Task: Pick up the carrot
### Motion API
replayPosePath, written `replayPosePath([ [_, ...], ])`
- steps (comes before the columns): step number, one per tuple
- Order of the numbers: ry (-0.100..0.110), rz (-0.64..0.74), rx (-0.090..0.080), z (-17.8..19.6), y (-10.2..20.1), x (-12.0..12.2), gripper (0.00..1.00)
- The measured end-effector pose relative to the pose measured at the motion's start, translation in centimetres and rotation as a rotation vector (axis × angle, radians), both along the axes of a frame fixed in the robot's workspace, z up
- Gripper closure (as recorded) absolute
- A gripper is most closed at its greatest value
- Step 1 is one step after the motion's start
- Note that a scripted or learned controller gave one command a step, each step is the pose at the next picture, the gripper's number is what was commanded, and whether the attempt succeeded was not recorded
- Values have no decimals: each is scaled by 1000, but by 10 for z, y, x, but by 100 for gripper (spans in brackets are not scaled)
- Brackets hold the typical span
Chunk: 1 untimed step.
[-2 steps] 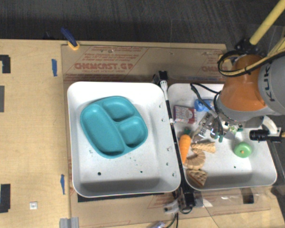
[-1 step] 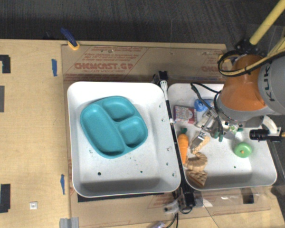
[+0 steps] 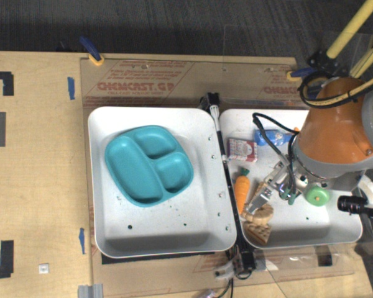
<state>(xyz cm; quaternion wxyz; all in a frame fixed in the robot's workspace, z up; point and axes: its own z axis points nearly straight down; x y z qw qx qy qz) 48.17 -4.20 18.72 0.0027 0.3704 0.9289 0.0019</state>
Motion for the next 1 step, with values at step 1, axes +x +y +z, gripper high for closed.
replayPosePath([
  [1, 2, -237, 0, -2, 34, 65, 0],
])
